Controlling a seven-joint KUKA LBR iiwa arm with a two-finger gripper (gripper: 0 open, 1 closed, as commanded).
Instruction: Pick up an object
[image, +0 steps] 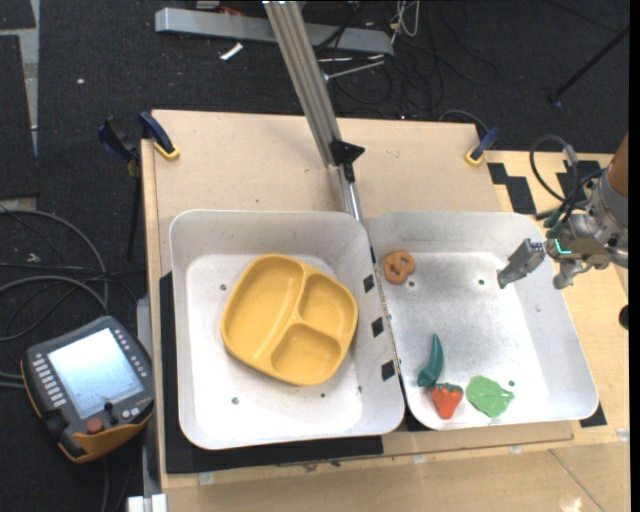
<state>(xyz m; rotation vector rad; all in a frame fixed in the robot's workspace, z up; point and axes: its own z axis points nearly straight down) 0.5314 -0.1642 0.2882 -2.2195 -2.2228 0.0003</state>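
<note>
Nothing is picked yet: my gripper (541, 264) hangs open and empty above the right bin (520, 340), pretzel (398, 267) untouched.

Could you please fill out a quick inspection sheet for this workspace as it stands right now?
Surface: wooden bench bearing a left bin and a right bin.
Job's things: pretzel, green pepper, strawberry and green leaf in the right bin.
Clutter: yellow divided plate in the left bin.
Grippers: hand over the right bin's far right corner, holding nothing.
Cables: black cables on the floor.
Surroundings: teach pendant at left; metal pole.
</note>
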